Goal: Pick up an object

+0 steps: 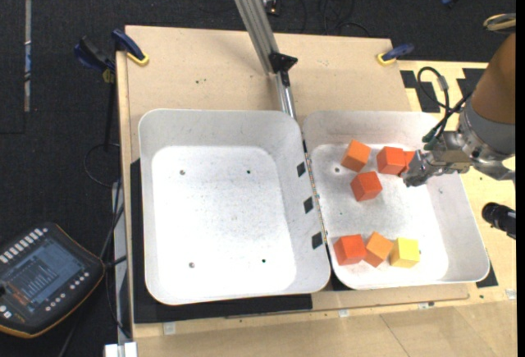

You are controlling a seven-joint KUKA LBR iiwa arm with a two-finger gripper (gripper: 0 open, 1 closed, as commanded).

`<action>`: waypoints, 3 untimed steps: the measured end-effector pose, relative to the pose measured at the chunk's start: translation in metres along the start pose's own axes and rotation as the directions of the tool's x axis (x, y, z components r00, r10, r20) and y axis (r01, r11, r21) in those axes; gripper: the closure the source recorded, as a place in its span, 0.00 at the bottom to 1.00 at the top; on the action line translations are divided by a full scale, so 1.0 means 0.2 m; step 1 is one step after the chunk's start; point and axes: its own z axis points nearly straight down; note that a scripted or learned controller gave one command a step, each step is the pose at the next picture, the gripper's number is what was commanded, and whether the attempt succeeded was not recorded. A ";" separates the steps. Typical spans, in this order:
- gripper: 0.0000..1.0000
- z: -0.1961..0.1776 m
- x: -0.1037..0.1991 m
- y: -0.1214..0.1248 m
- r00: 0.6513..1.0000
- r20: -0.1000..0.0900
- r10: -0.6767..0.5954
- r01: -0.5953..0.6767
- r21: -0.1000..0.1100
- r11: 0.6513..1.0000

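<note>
Several small cubes lie in the right white bin [459, 240]. An orange cube [357, 155], a red-orange cube [391, 159] and another red-orange cube [366, 185] sit in its upper half. Along the front lie a red cube [350, 249], an orange cube [379, 248] and a yellow cube [405, 252]. My gripper [414, 174] reaches in from the right and hangs low just right of the red-orange cube by the bin's upper middle. A bit of red block shows right at its tip. The fingers are dark and small.
The left white bin [217, 203] sits beside the right one on the wooden bench. A metal pole [254, 11] slants down to the bins' shared edge. Clamps hold the board's back corners. A teach pendant [41, 277] lies at the lower left.
</note>
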 end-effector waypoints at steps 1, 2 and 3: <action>1.00 -0.02 0.26 -0.02 1.000 -0.001 -0.001 0.001 0.001 1.000; 1.00 -0.06 0.52 0.02 1.000 0.000 -0.001 0.001 -0.001 1.000; 1.00 0.01 0.83 0.03 1.000 -0.001 -0.001 0.001 0.003 1.000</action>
